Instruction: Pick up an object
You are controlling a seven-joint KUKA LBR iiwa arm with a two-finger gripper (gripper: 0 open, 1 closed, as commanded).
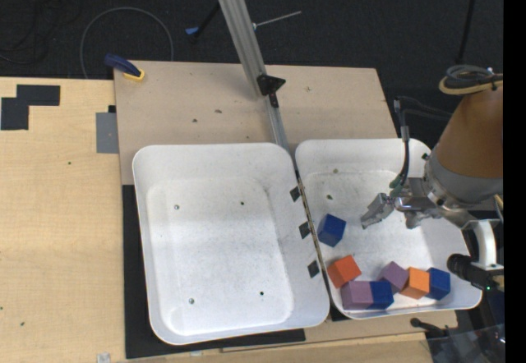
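- We see the gripper (393,211) hanging over the middle of the right bin (362,152), with the arm (472,148) reaching in from the right.
- The blocks lie in the near part of that bin: a lone blue block (331,230) near the left wall, an orange-red block (343,269) in front of it, and a tight row along the near wall made of a purple block (357,294), a dark blue block (381,294), a second purple block (395,275), an orange block (419,282) and another blue block (439,282).
- We judge the row a poor target: those blocks touch one another, so a finger coming down there may land on a neighbour, shove the pile, or wedge against the bin wall and close on nothing.
- The lone blue block looks easier, yet it sits close to the divider between the bins, and a descent off-centre could tip it or push it away.
- The left bin (164,181) holds nothing we can pick, so drifting that way wastes the try.
- The fingers look spread apart, moderately wide, with nothing between them; they touch no block and seem to hover above the bin floor, though we cannot judge their height.
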